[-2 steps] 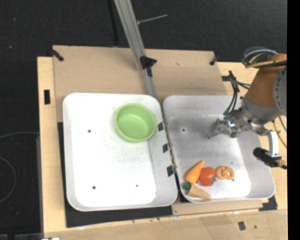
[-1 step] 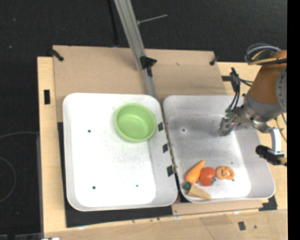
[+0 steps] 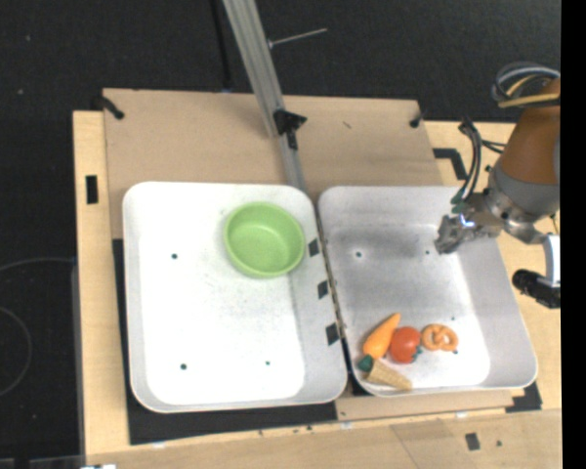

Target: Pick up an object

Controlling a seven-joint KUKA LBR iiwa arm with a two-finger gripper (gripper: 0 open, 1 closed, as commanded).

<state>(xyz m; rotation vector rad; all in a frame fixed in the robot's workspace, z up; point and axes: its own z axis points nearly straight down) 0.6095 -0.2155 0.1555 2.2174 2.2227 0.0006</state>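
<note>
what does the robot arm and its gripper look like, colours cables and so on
The arm is a rounded grey body with a broad orange band above the wrist. Looped cables, pale and yellowish, sit at its top, and a dark cable runs down its left side. The small gripper is grey metal with darker parts.

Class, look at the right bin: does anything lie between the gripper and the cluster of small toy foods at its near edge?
Nothing visible does. The gripper hangs over the far part of the right white bin; bare bin floor lies between it and the orange carrot, red tomato and orange pretzel.
</note>
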